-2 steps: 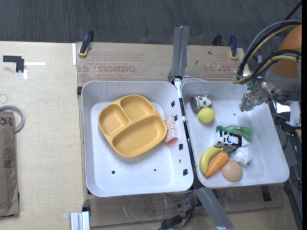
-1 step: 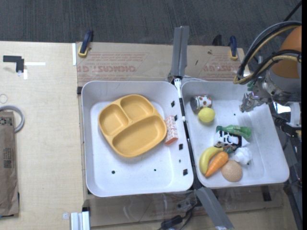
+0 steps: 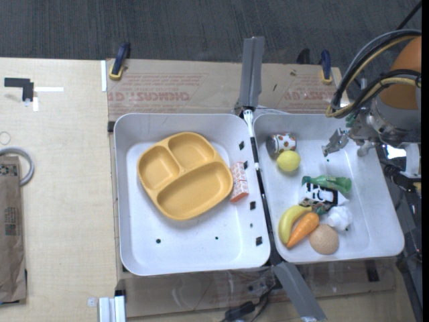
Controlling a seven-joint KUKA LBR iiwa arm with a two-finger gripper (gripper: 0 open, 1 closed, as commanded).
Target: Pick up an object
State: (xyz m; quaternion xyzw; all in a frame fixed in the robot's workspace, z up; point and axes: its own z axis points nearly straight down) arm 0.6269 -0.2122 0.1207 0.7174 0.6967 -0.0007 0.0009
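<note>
Gripper (image 3: 343, 141) over right bin (image 3: 375, 200), finger state unreadable.
Yellow ball (image 3: 288, 161) likely light, smooth, rolls; pinch across middle.

Left white bin (image 3: 194, 245) is my anchor here. The other white bin (image 3: 375, 203) sits right up against its right side. Behind both lies a flat sheet of printed cardboard (image 3: 181, 89), pinned by a blue clamp (image 3: 120, 59) past the bin's back-left corner and a second blue clamp (image 3: 326, 66) further right. A grey bar (image 3: 252, 72) rises behind its back-right corner. Well off to its left on the pale wooden bench (image 3: 60, 133): a brown paper bag (image 3: 10, 227), a grey ring (image 3: 25, 165), and a black L-shaped piece (image 3: 20, 86).
</note>
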